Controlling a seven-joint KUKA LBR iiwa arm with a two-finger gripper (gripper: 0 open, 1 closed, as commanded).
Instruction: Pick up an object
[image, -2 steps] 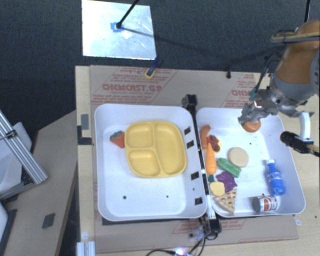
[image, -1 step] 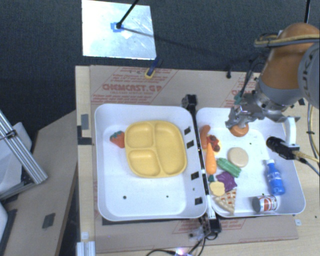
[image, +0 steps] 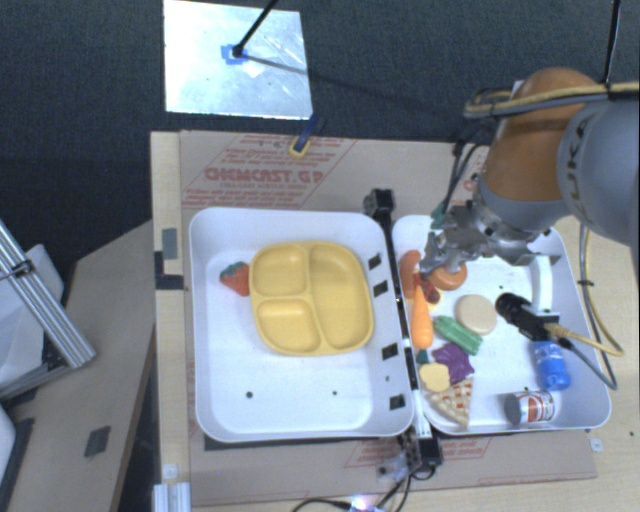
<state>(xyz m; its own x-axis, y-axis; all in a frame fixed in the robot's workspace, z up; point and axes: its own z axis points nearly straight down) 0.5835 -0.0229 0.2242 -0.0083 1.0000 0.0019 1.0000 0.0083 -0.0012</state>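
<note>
Plainly the end effector — released or clenched, I cannot tell — hangs by the carrot; the red piece beside the carrot could deflect it.

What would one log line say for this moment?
gripper: over right white bin, upper-left part | nearby: orange toy carrot | grasp: none seen

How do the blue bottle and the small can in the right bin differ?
Colour: the blue bottle is mostly blue; the can is silvery with a red-and-white label. Pose: the bottle's long axis runs up-down in the view, the can's left-right. Both are small and lie in the right bin near its lower right corner.
</note>
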